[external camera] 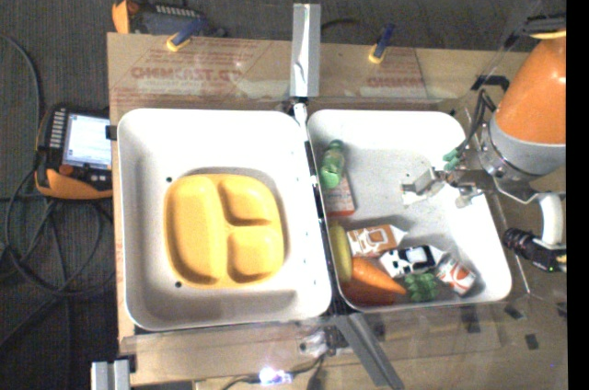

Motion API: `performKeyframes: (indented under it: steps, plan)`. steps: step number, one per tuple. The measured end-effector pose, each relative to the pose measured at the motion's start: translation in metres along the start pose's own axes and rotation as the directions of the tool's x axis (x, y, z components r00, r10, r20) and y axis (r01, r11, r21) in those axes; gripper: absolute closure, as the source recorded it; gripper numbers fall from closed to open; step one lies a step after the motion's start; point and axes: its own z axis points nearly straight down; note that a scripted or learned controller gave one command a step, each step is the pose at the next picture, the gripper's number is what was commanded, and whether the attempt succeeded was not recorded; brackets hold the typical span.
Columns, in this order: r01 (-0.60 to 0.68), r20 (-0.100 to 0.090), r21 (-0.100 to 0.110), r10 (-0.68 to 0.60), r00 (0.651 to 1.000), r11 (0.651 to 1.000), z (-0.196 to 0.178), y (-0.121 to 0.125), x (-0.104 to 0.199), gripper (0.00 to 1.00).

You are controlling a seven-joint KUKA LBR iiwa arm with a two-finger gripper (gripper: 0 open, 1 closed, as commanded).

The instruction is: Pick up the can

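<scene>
The can (457, 276), small with red and white print, lies on its side in the front right corner of the right bin (386, 135). It rests next to a green leafy item (422, 287) and a black-and-white pack (409, 258). My gripper (440, 190) hangs over the right middle of that bin, behind the can and well apart from it. Its two fingers stand open with nothing between them. The grey wrist with its orange band (541, 98) reaches in from the right.
The right bin also holds a green bottle with a red label (334, 174), a banana (340, 252), an orange-and-white carton (375, 239) and a carrot (373, 275). A yellow divided tray (225, 227) lies in the left bin (138, 195).
</scene>
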Motion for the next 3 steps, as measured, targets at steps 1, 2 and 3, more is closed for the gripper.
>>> performKeyframes:
  steps: [1, 2, 3]
  plan:
    - [-0.164, 0.003, -0.011, 0.164, 0.986, 0.986, 0.128, -0.024, -0.039, 0.0]
    - [-0.187, -0.015, -0.01, 0.187, 0.982, 0.982, 0.132, -0.021, -0.059, 0.0]
    - [-0.457, -0.001, -0.019, 0.457, 0.889, 0.889, 0.133, 0.017, -0.023, 0.0]
